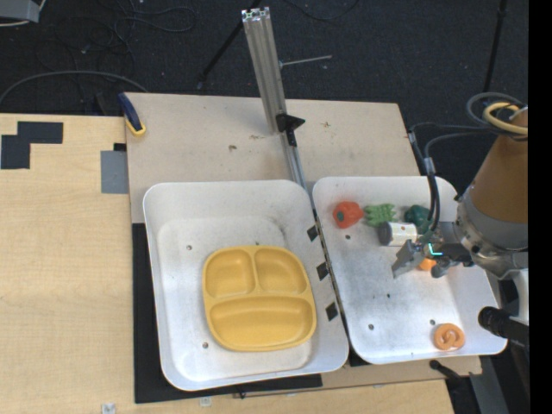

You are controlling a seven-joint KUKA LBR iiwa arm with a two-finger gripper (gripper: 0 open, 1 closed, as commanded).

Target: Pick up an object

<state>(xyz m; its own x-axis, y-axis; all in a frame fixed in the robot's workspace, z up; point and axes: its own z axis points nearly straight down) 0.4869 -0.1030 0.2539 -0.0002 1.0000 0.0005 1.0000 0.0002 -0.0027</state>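
Hovering low over the right bin (379, 317), the gripper (420, 260) sits just below the cluster of small toys that we take as our landmark: a red piece (348, 214), a green piece (379, 213), a darker teal piece (417, 215) and a small white block (401, 229) bunched along the bin's far side. We read this pose as an approach to that cluster, since the fingers point toward it and the arm reaches in from the right at a slant. The fingers look slightly parted, and we see nothing clearly between them; a small orange bit (426, 265) lies right at the tips, but whether it is gripped we cannot tell. Well away from the cluster, toward the near right corner, an orange ring (448, 336) lies alone and would be an easier target. The cluster's pieces touch or nearly touch, so closing on one may nudge its neighbours. Left of the cluster, in the other bin (172, 231), rests a yellow divided plate (258, 297), well clear of the work.
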